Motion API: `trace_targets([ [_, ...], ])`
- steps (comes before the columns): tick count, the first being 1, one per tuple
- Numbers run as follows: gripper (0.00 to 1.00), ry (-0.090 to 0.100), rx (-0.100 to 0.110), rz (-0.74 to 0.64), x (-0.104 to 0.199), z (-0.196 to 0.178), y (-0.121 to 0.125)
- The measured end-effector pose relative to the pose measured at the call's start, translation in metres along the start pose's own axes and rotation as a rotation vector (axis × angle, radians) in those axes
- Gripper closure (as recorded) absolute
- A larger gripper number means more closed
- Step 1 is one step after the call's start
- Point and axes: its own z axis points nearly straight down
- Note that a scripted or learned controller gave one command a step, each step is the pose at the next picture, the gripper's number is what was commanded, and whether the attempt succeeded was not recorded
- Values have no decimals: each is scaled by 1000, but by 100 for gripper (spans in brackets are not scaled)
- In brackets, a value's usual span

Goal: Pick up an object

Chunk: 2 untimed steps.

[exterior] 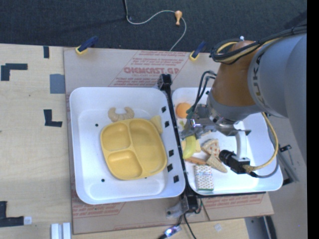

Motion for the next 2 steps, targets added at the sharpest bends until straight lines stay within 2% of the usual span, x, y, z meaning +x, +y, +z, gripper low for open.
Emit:
trace_targets([
  [2, 100, 0, -2, -3, 118, -27, -30],
])
